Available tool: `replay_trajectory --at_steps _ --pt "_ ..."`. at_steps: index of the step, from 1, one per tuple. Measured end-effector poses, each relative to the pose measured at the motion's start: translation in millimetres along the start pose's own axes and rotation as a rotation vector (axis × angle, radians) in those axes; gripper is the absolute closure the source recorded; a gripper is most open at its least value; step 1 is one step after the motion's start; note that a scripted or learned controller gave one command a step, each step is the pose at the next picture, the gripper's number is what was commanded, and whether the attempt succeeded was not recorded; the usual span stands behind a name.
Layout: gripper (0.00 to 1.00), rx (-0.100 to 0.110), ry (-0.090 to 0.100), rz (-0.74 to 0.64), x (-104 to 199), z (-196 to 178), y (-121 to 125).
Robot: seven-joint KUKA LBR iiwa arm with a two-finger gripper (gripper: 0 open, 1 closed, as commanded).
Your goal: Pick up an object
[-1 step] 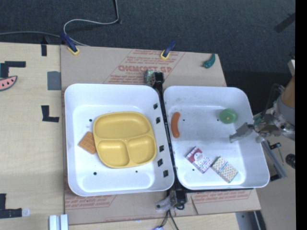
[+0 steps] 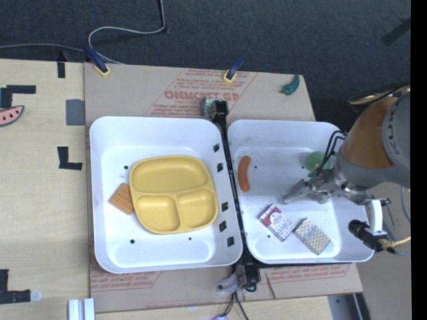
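Dark carpet (image 2: 267, 19) fills the far side of the scene, with a thin cable (image 2: 127, 31) looping across it. Nearer lies a pale wooden bench (image 2: 40, 179) covered in part by a sheet of printed cardboard (image 2: 187, 95), which yellow clips (image 2: 233, 72) pin at its far edge.

Two shallow white bins sit side by side on the cardboard. Resting in the left bin (image 2: 107, 245) is a yellow divided tray (image 2: 175, 193), and a small tan waffle-patterned square (image 2: 122, 198) pokes out from under the tray's left edge.

In the right bin (image 2: 267, 135) an orange-brown sausage-shaped piece (image 2: 244, 173) lies close to the left wall. Toward the near side a small red and white patterned packet (image 2: 277, 221) lies just beside a speckled tan block (image 2: 312, 236). A green object (image 2: 313, 160) sits toward the far right, partly hidden by the arm (image 2: 373, 145).

That arm reaches in from the right, its orange band above the wrist. The gripper (image 2: 293, 193) points left and hangs low over the middle of the right bin, between the green object and the patterned packet. Its metal fingers (image 2: 300, 189) look drawn close together, with no object seen between them. The sausage-shaped piece lies well to its left, and the packet just nearer than its tip.
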State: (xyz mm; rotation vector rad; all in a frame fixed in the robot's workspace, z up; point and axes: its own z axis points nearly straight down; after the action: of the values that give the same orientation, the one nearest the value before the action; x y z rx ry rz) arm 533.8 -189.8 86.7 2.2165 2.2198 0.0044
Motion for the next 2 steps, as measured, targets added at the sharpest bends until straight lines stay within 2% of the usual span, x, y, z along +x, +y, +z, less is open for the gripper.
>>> replay_trajectory --at_steps 1,2 --pt "0.0 -0.001 0.001 -0.002 66.0 0.4 21.4" --pt "1.0 -0.001 -0.002 0.0 64.5 -9.3 21.2"
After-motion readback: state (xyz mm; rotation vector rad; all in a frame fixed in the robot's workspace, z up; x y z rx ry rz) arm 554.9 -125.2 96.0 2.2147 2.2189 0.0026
